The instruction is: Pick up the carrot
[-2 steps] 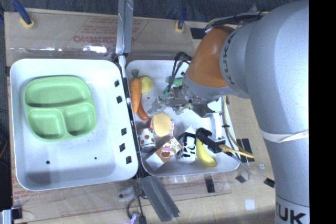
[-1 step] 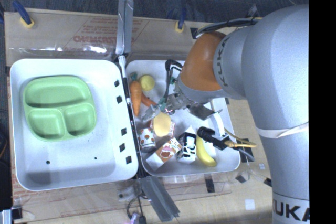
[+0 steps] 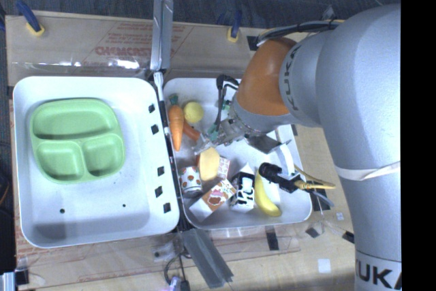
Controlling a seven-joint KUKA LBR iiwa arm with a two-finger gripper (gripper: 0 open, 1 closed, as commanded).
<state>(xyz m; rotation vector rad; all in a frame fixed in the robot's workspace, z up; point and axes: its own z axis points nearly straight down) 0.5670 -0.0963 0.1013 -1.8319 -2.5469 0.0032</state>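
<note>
Against right bin's (image 3: pixel 178 204) left wall, carrot (image 3: pixel 176 126) lengthwise, green top seemingly far end, jaws' state unclear.

white letters "kuka" run along the grey robot arm (image 3: pixel 354 78), once by the orange band and once low down; faint reddish print on the cardboard sheet (image 3: pixel 129 44) looks mirrored, unreadable.

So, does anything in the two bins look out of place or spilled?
Nothing stands out. The carrot lies along the right bin's left wall; other items crowd that bin. The green tray sits flat in the left bin.
</note>
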